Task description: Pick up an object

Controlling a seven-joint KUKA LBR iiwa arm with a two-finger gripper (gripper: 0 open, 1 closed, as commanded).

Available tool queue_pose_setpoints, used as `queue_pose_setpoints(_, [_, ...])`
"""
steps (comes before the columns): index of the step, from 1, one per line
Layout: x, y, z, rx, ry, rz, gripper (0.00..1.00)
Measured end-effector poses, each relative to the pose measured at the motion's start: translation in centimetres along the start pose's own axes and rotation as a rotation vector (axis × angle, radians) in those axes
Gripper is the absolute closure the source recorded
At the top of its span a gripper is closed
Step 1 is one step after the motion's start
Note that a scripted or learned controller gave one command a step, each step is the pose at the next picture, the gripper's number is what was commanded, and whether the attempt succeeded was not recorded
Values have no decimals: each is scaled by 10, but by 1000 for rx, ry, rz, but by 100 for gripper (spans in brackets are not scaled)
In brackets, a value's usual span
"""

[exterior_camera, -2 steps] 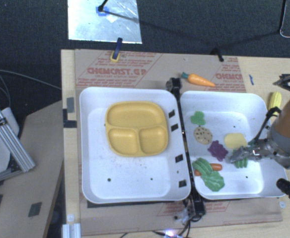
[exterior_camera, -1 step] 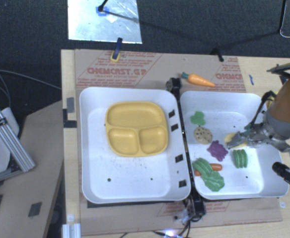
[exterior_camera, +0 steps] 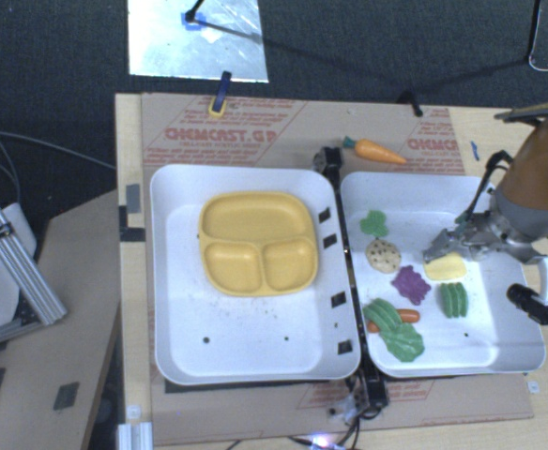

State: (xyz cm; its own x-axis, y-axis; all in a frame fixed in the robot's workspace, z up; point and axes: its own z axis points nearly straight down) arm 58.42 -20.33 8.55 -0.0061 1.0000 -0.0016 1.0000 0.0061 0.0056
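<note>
My gripper point(exterior_camera: 441, 247) reaches in from the right over the right bin point(exterior_camera: 499, 350). It hangs just above and to the left of a pale yellow toy piece point(exterior_camera: 447, 269). Around it in this bin lie a purple grape bunch point(exterior_camera: 410, 284), a speckled beige cookie point(exterior_camera: 383, 254), a small green piece point(exterior_camera: 374, 222), a striped green pepper point(exterior_camera: 453, 299), and a leafy green toy point(exterior_camera: 393, 331) lying over a red-orange piece point(exterior_camera: 406, 316). Nothing is visibly lifted off the bin floor.
The left bin point(exterior_camera: 175, 345) holds a yellow divided plate point(exterior_camera: 257, 243). An orange carrot point(exterior_camera: 375, 151) lies outside the bins on the cardboard behind the right bin. A black divider with clips point(exterior_camera: 338, 251) runs between the bins.
</note>
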Motion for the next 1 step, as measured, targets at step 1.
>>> queue_pose_setpoints(1, [72, -40, -1, 6, 5, -2, 0])
